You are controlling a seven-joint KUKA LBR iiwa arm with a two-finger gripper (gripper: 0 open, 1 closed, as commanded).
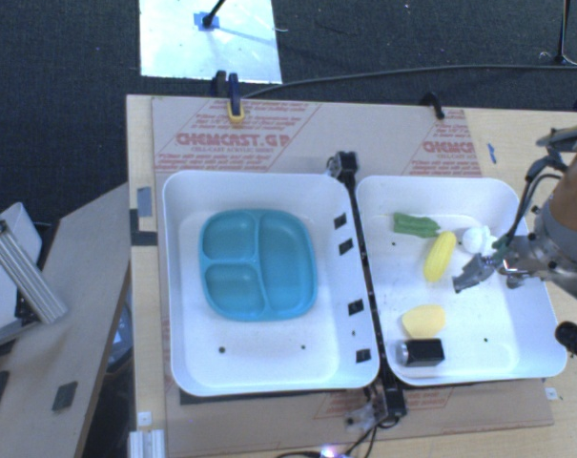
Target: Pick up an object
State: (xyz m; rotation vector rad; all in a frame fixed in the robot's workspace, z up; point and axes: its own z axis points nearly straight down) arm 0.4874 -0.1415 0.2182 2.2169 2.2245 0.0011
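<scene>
In the right bin (503, 346) lie a green pepper-like piece (416, 224), a yellow banana-like piece (441, 255), a small white ball (475, 239), a yellow lemon-like lump (423, 320) and a black block (424, 352). My gripper (471, 275) hangs over the bin's right half, just right of the banana piece and below the white ball. Its fingers (464, 281) stand slightly apart with nothing between them.
The left bin (188, 351) holds a blue divided plate (258, 263). A black divider with clips (357, 275) runs between the bins. A blue and yellow clamp (234, 98) sits at the bench's back edge. The arm's body (566, 227) covers the right bin's right rim.
</scene>
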